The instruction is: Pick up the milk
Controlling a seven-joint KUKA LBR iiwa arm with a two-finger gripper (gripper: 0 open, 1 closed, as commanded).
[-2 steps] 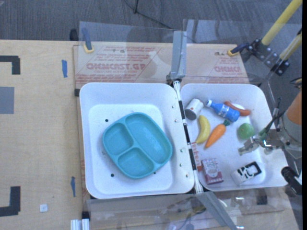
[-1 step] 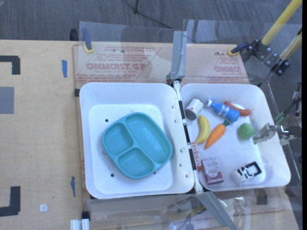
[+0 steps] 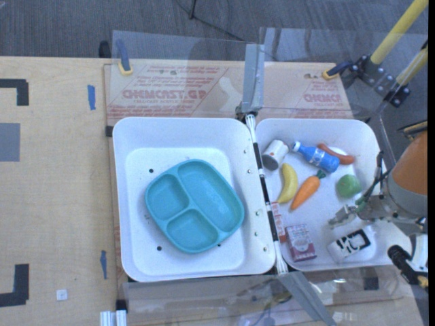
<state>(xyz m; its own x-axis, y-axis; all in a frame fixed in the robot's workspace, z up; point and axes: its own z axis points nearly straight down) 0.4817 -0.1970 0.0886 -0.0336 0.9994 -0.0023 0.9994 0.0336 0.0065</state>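
Camera view: the milk (image 3: 351,243), a small white carton with black print, lies in the right bin's (image 3: 319,126) near right corner. End effector (image 3: 344,214) hovers just beyond it, holding nothing; finger opening cannot be determined. Approach step is judged in hand; next comes descent over the boxy carton, clear of the glossy green pepper (image 3: 348,185).

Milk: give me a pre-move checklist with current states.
1. Milk found: white carton with black markings, lying near the front of the right bin. Ok.
2. Room beside it: red-brown box lies apart from it. Ok.
3. Pincer centred over the milk: it sits just behind the milk, nearer the green item. Not ok.
4. Milk in the pincer: it lies on the bin floor. Not ok.
5. Clearance to the front wall: cannot tell.
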